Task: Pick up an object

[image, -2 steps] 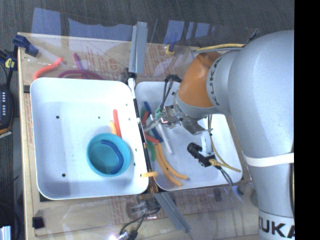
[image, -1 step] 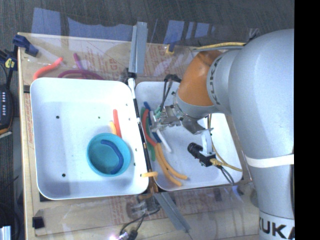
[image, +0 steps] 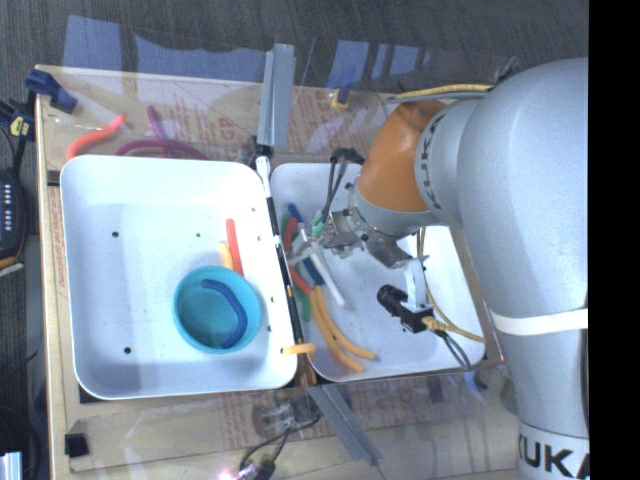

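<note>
Over right bin (image: 455,358), hand (image: 318,236) above long thin yellow, red, blue pieces (image: 335,328); grip state unclear.

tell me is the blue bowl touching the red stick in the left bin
Apart. The camera view shows bare white bin floor between the blue bowl and the red stick above it.

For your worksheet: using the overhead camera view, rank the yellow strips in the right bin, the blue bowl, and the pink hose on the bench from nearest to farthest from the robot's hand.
Hand works at the right bin's left edge.
1. Yellow strips: right bin, just below the hand.
2. Blue bowl: left bin, lower right part.
3. Pink hose: on the bench above the left bin, farthest.
</note>
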### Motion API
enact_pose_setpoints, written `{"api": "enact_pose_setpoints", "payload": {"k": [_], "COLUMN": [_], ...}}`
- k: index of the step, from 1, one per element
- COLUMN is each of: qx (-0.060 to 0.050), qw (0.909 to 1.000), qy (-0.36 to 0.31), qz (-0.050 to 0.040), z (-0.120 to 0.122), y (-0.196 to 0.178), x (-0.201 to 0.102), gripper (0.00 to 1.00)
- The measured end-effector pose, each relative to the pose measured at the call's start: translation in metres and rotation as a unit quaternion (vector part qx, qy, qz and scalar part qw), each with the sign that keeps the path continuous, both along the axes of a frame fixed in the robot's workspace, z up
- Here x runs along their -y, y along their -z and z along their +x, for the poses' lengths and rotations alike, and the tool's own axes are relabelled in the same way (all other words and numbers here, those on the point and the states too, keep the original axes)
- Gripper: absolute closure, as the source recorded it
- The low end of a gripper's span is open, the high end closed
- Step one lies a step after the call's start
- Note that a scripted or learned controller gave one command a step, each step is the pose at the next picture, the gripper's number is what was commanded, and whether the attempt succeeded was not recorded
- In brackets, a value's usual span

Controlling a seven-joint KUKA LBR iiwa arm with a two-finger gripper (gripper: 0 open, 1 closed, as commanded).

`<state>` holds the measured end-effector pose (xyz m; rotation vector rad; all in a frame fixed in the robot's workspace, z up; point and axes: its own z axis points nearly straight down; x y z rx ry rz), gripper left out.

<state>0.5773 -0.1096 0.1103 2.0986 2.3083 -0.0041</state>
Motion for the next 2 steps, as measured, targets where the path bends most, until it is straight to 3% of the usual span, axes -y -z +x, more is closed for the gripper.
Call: {"api": "enact_pose_setpoints", "payload": {"k": [1,2], "qx": [-0.001,-0.001], "qw": [1.0,1.0], "qy": [-0.002,-0.003], "qz": [0.0003,0.0], "z": [0.0,0.0], "y": [-0.0092,-0.0092], "x": [-0.0007,-0.0008], "gripper": [1.0,0.0]}}
